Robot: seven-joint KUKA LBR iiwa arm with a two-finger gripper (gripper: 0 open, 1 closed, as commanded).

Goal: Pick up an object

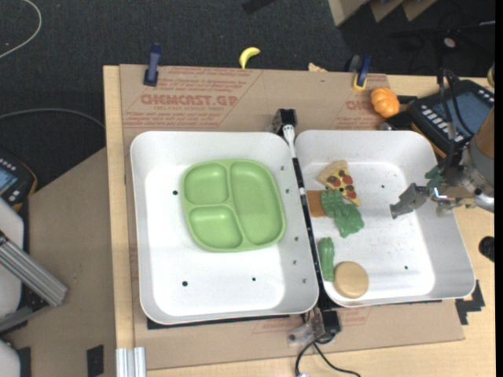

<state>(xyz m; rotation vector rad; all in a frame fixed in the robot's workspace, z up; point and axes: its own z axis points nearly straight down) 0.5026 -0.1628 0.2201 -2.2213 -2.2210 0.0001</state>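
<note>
- the gripper (410, 200) is seen at the right side of the right bin (440, 285), low over the bin's bare floor, with the arm (481, 167) reaching in from the right.
- whether the fingers are apart or together cannot be told; nothing is seen held between them.
- the candidate objects are clustered along the left side of the right bin: a pizza slice (339, 180) at the top, a leafy green piece (343, 213) just below it and overlapping a brown slab (316, 203), then a small green item (325, 253) and a round tan bun (350, 279) touching it near the front wall.
- the green divided plate (233, 205) sits alone in the left bin (157, 285).
- the gripper is judged to be well apart from every object, so a closure here would likely catch nothing.
- because the pieces touch or overlap, a descent onto the cluster could push one aside or pinch two at once.
- the items lie close to the divider between the bins, so a finger could be blocked by that wall.
- flat pieces such as the pizza slice could slip out of a shallow grasp.
</note>
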